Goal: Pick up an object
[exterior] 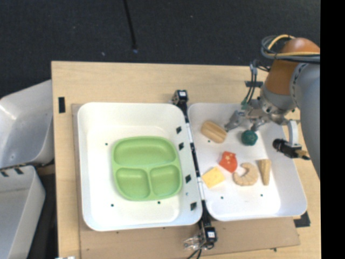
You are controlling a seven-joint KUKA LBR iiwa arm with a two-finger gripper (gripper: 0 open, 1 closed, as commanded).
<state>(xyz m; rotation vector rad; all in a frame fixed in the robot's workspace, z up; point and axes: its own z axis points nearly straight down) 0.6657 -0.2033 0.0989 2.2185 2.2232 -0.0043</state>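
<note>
1. The pale wooden worktop [118,80] looked matt and smooth.
2. The two shallow white plastic bins [94,198] had a smooth, faintly glossy finish.
3. The light green three-compartment plastic tray [145,166] appeared smooth with a soft sheen.
4. The grey arm's orange wrist band [288,63] looked glossy.

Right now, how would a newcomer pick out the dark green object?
Look in the right bin, near its far side, just below the claw. The small green ball lies there, right of the tan bread roll; it alone is dark green and round.
</note>
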